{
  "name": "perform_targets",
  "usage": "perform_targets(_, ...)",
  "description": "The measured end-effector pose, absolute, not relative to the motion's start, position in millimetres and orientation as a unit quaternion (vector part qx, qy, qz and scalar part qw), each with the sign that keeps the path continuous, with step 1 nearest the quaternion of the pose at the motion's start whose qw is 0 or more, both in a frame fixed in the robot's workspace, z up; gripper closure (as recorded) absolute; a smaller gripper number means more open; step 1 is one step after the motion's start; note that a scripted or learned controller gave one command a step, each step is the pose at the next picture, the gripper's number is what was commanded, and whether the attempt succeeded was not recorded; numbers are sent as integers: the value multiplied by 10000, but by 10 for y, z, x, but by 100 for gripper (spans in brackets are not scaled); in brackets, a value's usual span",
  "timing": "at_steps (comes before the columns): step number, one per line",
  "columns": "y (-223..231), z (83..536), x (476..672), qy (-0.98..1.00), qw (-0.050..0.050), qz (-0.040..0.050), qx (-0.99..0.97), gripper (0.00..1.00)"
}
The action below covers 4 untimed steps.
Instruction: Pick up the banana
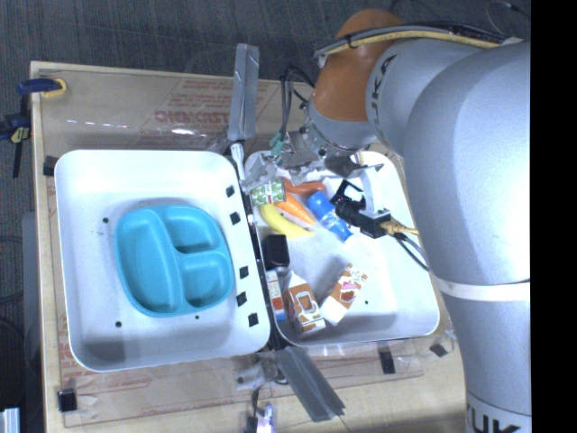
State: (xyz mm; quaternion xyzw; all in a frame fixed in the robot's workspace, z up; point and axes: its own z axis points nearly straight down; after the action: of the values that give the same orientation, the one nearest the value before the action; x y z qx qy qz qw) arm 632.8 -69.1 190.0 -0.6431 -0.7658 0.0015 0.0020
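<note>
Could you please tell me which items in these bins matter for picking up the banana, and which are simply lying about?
Belongs to the job:
banana, in the right bin
gripper, low over that bin's far corner

Just lying about:
blue divided tray in the left bin
carrot
blue bottle
two small cartons

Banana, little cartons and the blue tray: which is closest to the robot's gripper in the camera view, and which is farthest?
Counting from the gripper at the top of the right bin:
1. Banana, just below it in the same bin.
2. Cartons, lower down near the right bin's front edge.
3. Blue tray, away in the left bin.
</note>
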Motion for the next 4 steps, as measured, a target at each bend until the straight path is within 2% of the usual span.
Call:
perform_targets(1,-802,1230,5827,-8069,1,-88,-5906,0)
perform_targets(2,-943,1157,5952,-7998,270,-139,-5996,0)
perform_targets(3,-905,1158,5927,-7092,400,-64,-7039,0)
perform_targets(4,-884,1164,5890,-7039,329,-80,-7095,0)
